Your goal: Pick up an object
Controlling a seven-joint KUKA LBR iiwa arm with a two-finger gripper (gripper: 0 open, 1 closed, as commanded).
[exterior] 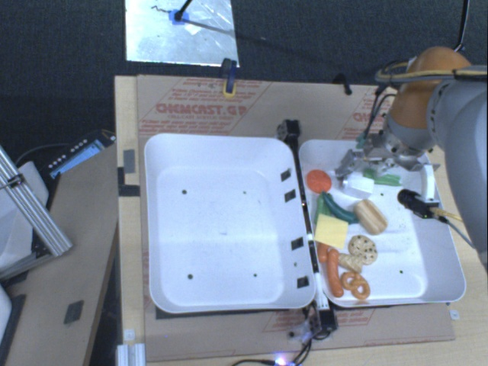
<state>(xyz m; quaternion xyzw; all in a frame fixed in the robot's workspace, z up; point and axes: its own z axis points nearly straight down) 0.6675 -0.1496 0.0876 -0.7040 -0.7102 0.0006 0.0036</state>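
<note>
Gripper (352, 165) sits low over the right bin (450, 279), just right of and slightly above the red toy tomato (319, 180). Its tip is a grey blur against white plastic, so I cannot tell how far open it is or whether it has hold of anything. The arm (457, 120) is cut off by the frame edge, far right of the tomato.

Closest candidate is a white block (358, 187), just right of the tomato and right under the gripper tip. White on white, so its edges are hard to trace. Its long axis runs roughly left-right, with the right end a touch lower. Contact with the gripper is unclear.

A light green piece (386, 179) lies further right of the tomato, its left end hidden under the gripper body, so its type is not readable.

Other toys, relative to the tomato:
- dark green cucumber-like piece (336, 207) – just below-right, its axis diagonal from upper-left to lower-right
- tan bread roll (371, 216) – below-right, beyond the cucumber
- yellow cheese slice (330, 232) – below, its top edge touching the cucumber
- cookie (363, 248) – lower right, below the roll
- orange carrot-or-sausage piece (334, 271) – well below, its axis near vertical, hugging the bin's left wall
- pretzel (355, 285) – lowest, just beside the orange piece

Left bin (221, 227) lies left of the tomato.
</note>
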